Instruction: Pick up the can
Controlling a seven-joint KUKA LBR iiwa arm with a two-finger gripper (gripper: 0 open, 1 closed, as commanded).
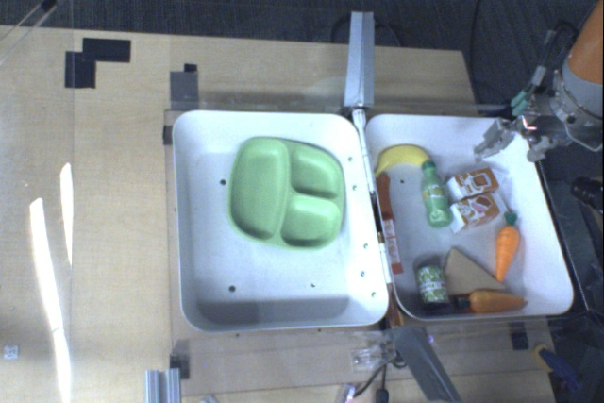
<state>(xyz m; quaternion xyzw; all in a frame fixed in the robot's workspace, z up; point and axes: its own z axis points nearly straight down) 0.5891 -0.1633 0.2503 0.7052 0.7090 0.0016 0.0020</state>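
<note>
A robot arm point(580, 80) reaches in from the right, and its end effector point(514, 137) hangs over the far right corner of the right bin point(559, 250). Its two fingers are spread apart with nothing between them, touching none of the objects. Two shallow white bins sit side by side on the bench point(104, 231). The left bin point(198, 297) holds one light green divided plate point(286, 192) with three compartments. The right bin holds one small green can point(431, 283), lying near the front edge, left of centre, just beside a brown wedge point(469, 271). Also in that bin are two orange carrots point(508, 250), one green bottle point(434, 195), one yellow banana point(402, 157), two small brown and white cartons point(475, 198), and one red and brown stick-shaped packet point(387, 226) along the left wall.
</note>
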